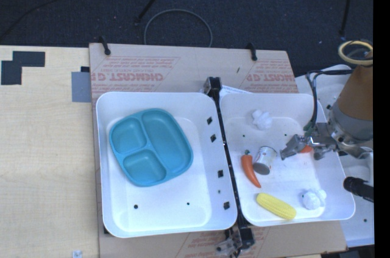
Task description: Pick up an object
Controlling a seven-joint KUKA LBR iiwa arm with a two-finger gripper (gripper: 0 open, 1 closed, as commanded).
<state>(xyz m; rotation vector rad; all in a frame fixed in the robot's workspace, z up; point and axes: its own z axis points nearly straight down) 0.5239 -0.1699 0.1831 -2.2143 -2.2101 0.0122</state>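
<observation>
While the end effector [291, 147] hangs low in the right bin [341, 214], just right of the tin can [264, 159], whether its fingers are apart I cannot tell.

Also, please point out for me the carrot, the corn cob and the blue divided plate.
carrot [250, 170], camera view, middle of its orange body.
corn cob [275, 205], camera view, middle of the yellow cob.
blue divided plate [183, 150], camera view, its right rim.

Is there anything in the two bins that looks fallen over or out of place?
The small metal can in the right bin lies tipped on its side beside the carrot. The blue plate lies flat in the left bin.
</observation>
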